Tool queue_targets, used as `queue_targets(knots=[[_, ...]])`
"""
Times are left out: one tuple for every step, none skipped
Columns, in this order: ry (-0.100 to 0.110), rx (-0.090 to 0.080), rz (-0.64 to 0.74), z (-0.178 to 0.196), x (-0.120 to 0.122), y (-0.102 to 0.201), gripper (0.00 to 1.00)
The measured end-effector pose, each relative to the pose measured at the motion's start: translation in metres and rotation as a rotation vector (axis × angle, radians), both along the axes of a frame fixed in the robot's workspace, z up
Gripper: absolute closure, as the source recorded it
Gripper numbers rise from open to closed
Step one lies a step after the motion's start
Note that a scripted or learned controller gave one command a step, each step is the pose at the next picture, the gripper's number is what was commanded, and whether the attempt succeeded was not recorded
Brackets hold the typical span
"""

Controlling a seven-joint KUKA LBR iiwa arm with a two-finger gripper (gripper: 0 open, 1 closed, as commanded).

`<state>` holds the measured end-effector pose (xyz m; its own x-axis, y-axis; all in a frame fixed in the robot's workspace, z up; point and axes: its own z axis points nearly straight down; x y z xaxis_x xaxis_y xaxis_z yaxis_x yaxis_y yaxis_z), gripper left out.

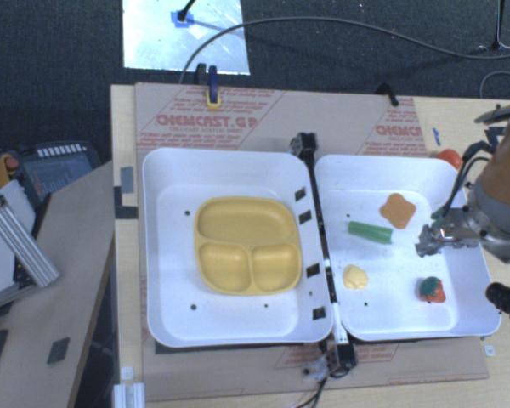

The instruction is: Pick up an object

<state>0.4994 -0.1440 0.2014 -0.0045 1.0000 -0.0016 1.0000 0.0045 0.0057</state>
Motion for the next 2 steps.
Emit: queue_targets(knots=[[0.002,0.0,0.0,0.043,0.006,0.0,1.0],[0.003,0.001,0.001,0.032,0.018,0.049,1.0]])
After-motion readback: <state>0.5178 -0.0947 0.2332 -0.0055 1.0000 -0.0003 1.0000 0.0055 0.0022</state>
